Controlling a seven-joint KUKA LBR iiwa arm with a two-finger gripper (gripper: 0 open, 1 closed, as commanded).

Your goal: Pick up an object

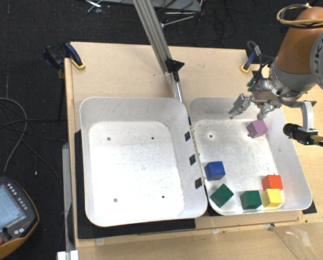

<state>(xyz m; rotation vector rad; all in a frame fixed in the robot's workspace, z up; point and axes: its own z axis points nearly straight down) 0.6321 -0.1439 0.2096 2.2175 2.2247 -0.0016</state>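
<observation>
— Is my tool point(252, 108) holding anything?

— No, its fingers are spread, empty, above the purple block point(257, 128) near the right bin's point(297, 161) back edge. It could nudge it away.

Bright, even overhead light; soft shadows.

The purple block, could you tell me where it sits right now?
The purple block lies in the right bin, toward its far right corner, just below the gripper and well apart from the blue block.
</observation>
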